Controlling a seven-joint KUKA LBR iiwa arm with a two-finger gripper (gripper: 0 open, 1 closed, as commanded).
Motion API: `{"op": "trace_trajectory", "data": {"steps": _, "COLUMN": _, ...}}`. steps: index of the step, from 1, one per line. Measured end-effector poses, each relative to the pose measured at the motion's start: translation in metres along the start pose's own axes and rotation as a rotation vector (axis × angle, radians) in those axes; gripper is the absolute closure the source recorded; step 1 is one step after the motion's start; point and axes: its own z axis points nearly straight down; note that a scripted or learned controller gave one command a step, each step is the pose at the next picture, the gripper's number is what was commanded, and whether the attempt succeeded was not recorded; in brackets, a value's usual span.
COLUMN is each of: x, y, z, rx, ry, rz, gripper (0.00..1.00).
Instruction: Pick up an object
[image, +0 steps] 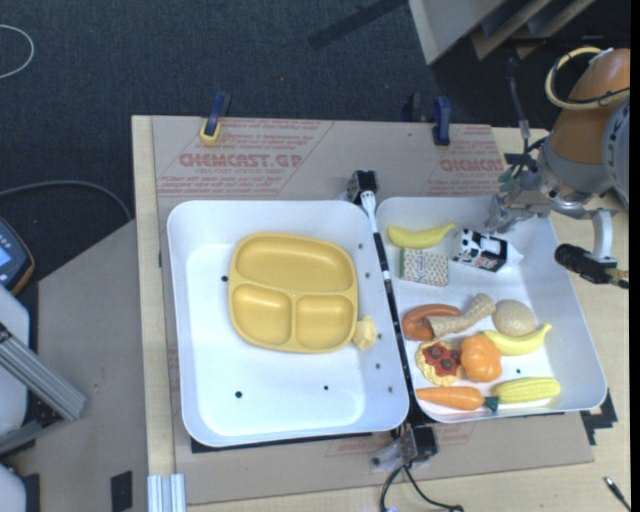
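Bench (160, 300) bearing two shallow white bins side by side. Left bin (200, 380) holding a yellow divided plate (292, 292), with a small pale yellow piece (365, 333) touching its right rim. Right bin (575, 300) crowded with toy food, arm (590, 120) reaching over its far right corner.

Gripper (505, 212) hanging over the bin's far end, just above and right of a small black-and-white toy (480, 250) — likely the nearest pick. Finger state: cannot tell; nothing seen held.

Contents of right bin, largest first:
- banana (420, 235) at far left, beside a speckled square sponge-like block (425, 266)
- sausage (428, 318) touching a tan cone (468, 316)
- second banana (520, 340) under a pale round piece (513, 317)
- carrot (452, 398), corn cob (528, 389), orange fruit (480, 358), pizza slice (440, 360) — packed close at the near end

Handling judgement for the black-and-white toy: probably light, hollow, stiff plastic; smooth and liable to slip or tip. Best taken across its narrow middle, jaws square to its long side. Standing apart from its neighbours, so clearance on both sides. Risk: grazing the bin wall nearby, or nudging the toy away on descent.
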Motion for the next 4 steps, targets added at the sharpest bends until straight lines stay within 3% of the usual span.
{"op": "trace_trajectory", "data": {"steps": 1, "x": -0.002, "y": 0.001, "z": -0.065, "rx": 0.018, "ry": 0.005, "rz": 0.003, "gripper": 1.0}}
{"op": "trace_trajectory", "data": {"steps": 2, "x": -0.003, "y": 0.004, "z": -0.108, "rx": 0.021, "ry": 0.006, "rz": 0.003, "gripper": 1.0}}
{"op": "trace_trajectory", "data": {"steps": 4, "x": 0.079, "y": -0.049, "z": -0.126, "rx": 0.029, "ry": 0.009, "rz": 0.001, "gripper": 1.0}}
